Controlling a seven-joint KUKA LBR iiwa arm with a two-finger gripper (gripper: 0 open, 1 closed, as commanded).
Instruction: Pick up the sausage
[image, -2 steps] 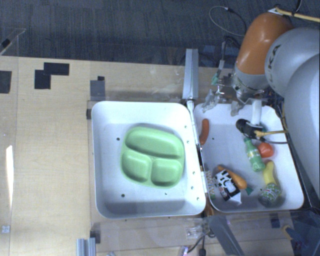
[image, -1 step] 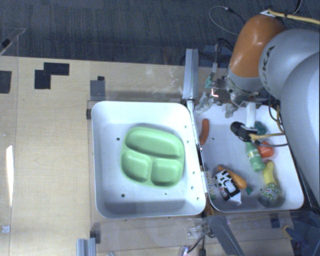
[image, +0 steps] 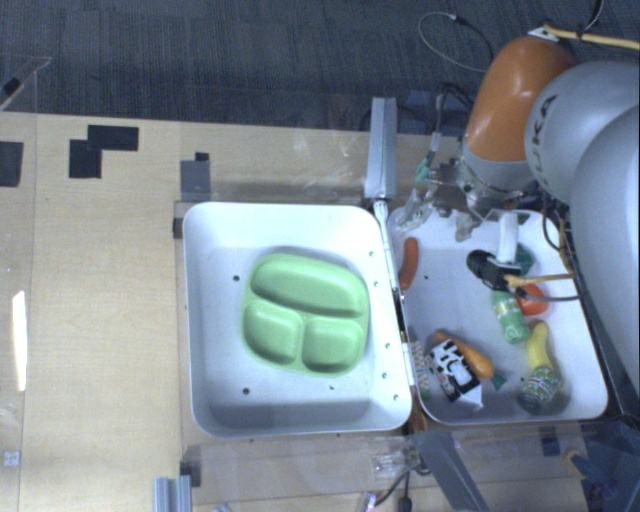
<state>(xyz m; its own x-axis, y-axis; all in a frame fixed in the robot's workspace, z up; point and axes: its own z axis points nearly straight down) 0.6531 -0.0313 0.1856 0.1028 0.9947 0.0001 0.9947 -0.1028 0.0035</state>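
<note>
**Sausage along the left wall of the right bin, gripper at its 12 o'clock**

We see the sausage (image: 408, 262), slim and reddish-orange, on the floor of the right bin (image: 447, 305). It sits at the bin's 9 to 10 o'clock side, just beside the left wall. Its long axis runs from 12 to 6 o'clock, parallel to that wall. It lies well apart from the other things in the bin.

The gripper (image: 428, 200) hangs at about 12 o'clock from the sausage, over the bin's 11 o'clock corner, near the sausage and not on it. We cannot tell whether the gripper is open or closed. The arm (image: 590, 150), with its orange band (image: 510, 90), enters from 1 to 2 o'clock.

The rest of the right bin's contents gather from 3 to 6 o'clock:

- **3 o'clock:** a small green bottle (image: 511, 320), with a red-orange piece (image: 531, 296) just beside it at its 1 o'clock.
- **4 o'clock:** a yellow, banana-like piece (image: 539, 345).
- **5 o'clock:** a round greenish thing (image: 540, 390), just below the yellow piece.
- **6 o'clock:** a black-and-white packet (image: 455, 372), with an orange, carrot-like piece (image: 474, 358) touching its upper edge.

The left bin (image: 205, 300) holds a pale green tray (image: 305, 312) with three compartments, set near its centre. Both bins rest side by side on the pale bench (image: 100, 300).
</note>
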